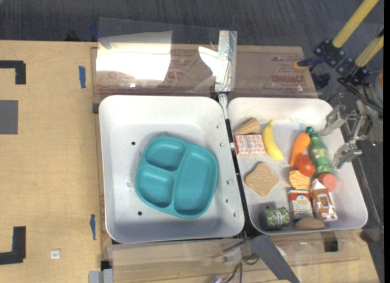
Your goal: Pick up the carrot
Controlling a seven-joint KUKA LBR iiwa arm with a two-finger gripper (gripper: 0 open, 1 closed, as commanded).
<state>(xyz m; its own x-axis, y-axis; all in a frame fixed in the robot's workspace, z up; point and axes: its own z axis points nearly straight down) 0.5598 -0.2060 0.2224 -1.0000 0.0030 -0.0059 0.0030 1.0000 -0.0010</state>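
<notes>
Poised at the outer side of the right bin (281,109): gripper (340,137), spread wide, nothing between its prongs. Lying in that bin, just left of the gripper: carrot (299,145), slanted, hard against a green bottle (318,152) on its right and touching a tomato (306,166) at its lower end. Further left, a banana (272,142), with bare white floor between it and the carrot. Step in hand, by the look of it: the reach, with no grasp yet made. Best done by coming down over the carrot's middle and closing across its narrow width, one prong dropping into the clear gap on the banana side, the other slipping in against the bottle. Worth staying high over the bottle on the way in; otherwise likely to knock it and shove the carrot aside. In the left bin (122,123), a teal tray (177,177), well apart from the action.
</notes>
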